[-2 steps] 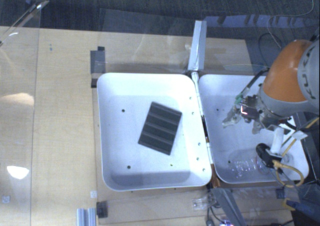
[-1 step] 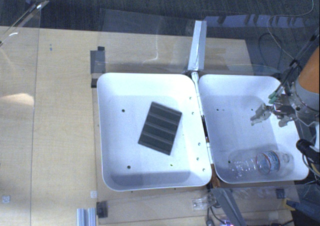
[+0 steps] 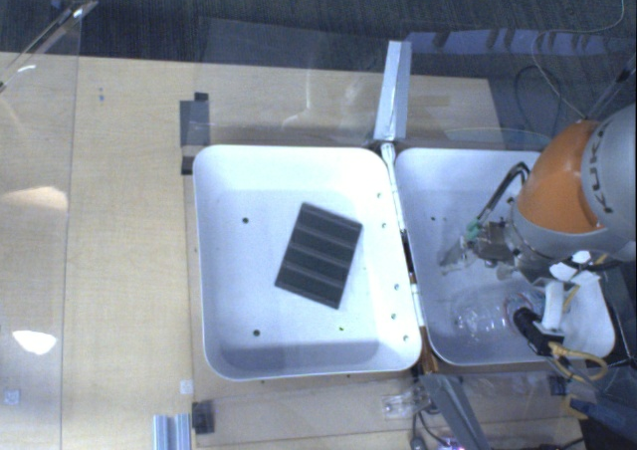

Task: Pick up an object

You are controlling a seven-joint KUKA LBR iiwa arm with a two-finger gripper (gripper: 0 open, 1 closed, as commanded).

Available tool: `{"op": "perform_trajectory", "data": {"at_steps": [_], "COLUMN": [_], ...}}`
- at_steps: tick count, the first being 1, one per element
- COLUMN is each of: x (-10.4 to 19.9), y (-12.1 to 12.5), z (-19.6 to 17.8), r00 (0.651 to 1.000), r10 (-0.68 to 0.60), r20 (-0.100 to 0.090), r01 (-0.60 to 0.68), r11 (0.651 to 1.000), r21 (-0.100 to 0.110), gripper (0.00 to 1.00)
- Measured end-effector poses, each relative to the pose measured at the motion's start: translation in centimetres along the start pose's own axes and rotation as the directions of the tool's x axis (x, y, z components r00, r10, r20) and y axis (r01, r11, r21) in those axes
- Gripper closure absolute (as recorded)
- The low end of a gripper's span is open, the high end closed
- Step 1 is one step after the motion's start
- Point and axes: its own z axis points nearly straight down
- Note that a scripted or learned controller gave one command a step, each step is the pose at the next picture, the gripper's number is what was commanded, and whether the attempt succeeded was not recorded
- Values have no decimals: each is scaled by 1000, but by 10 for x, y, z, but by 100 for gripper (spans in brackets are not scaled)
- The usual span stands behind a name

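A dark grey ribbed rectangular block [image 3: 318, 256] lies tilted in the middle of the left bin [image 3: 224, 338]. My gripper [image 3: 476, 242] is low inside the right bin [image 3: 438, 338], at its middle, well to the right of the block and across the wall between the bins. A clear, glassy object [image 3: 480, 315] lies on the right bin's floor just below and in front of the gripper. Another faint clear shape [image 3: 453, 257] sits right at the gripper's left tip; whether it is touched I cannot tell.
The arm with its orange band [image 3: 559, 189] covers the right bin's right side. A grey metal bar [image 3: 393, 90] rises from the junction of the bins at the back. Wooden bench surface [image 3: 100, 239] stretches to the left.
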Motion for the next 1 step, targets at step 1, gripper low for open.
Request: {"op": "perform_trajectory", "data": {"at_steps": [1], "x": [-28], "y": [62], "z": [-4], "r00": [1000], "r10": [-27], "r20": [0], "r01": [27], "r11": [1000], "r21": [8], "gripper": [0]}}
